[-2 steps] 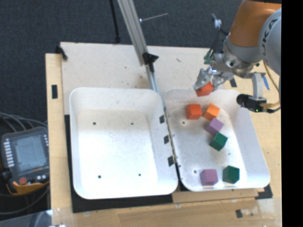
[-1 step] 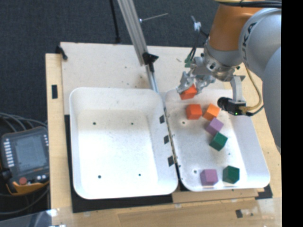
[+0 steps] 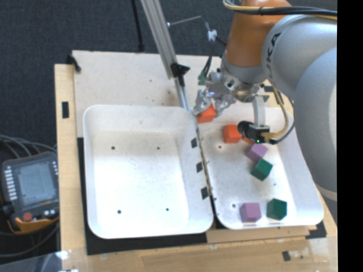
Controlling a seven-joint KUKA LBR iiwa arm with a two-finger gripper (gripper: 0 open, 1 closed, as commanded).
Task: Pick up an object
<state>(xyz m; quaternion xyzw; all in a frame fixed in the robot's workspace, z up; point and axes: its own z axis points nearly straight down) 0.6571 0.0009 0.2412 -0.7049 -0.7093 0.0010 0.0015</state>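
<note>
My gripper [image 3: 207,107] hangs over the back left corner of the right bin [image 3: 295,205], shut on an orange block [image 3: 207,115] that sits between its fingers just above the bin's rim. A second orange block [image 3: 231,134] lies on the bin floor a little to the right. Nearer the front lie a purple block [image 3: 257,151], a green block [image 3: 261,169], another purple block [image 3: 249,212] and another green block [image 3: 277,208].
The left bin [image 3: 142,169] lies beside the right one, sharing a raised middle rim. A slanted metal post [image 3: 161,38] rises behind the bins. A teach pendant [image 3: 31,188] lies left of the bench. The arm's bulky body covers the right side.
</note>
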